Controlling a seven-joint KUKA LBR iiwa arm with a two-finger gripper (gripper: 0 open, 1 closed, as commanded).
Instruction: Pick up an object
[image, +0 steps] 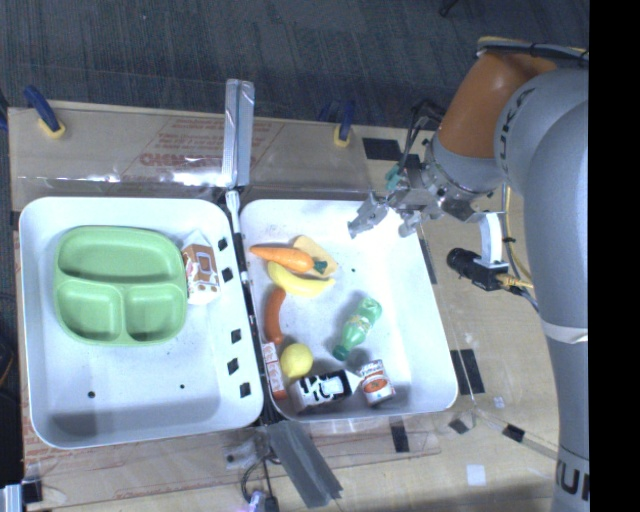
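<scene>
My gripper (386, 222) hangs over the upper right corner of the right bin (405, 290), its two fingers spread open with nothing between them. Below and left of it an orange carrot (285, 257) lies across a yellow banana (303, 279). Further down the bin a green bottle (357, 327) lies tilted. A lemon (296, 358), a reddish sausage (274, 314), a black-and-white carton (322, 387) and a small can (375, 382) crowd the bin's lower left part. The gripper touches none of them.
The left bin (140, 395) holds a green sectioned tray (120, 283) and a small brown-and-white packet (201, 270) by the divider. A metal bar (239, 130) stands at the back between the bins. The arm's grey body (555, 200) fills the right side.
</scene>
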